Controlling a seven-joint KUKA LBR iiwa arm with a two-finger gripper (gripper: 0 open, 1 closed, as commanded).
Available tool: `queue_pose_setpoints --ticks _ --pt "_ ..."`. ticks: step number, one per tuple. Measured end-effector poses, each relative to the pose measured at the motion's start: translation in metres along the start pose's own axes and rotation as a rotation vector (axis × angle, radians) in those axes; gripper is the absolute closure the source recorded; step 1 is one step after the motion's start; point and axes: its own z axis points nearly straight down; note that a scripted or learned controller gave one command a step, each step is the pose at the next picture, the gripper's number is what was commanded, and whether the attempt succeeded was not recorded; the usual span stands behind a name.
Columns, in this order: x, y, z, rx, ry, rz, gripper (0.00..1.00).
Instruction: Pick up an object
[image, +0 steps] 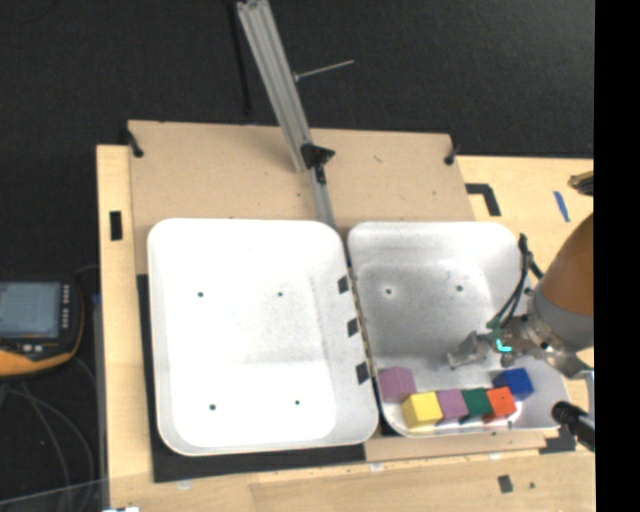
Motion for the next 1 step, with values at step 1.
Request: queue_pose_setpoints --ticks 1 --pt "0.0 0.0 0.0 0.0 0.0 0.0 0.0"
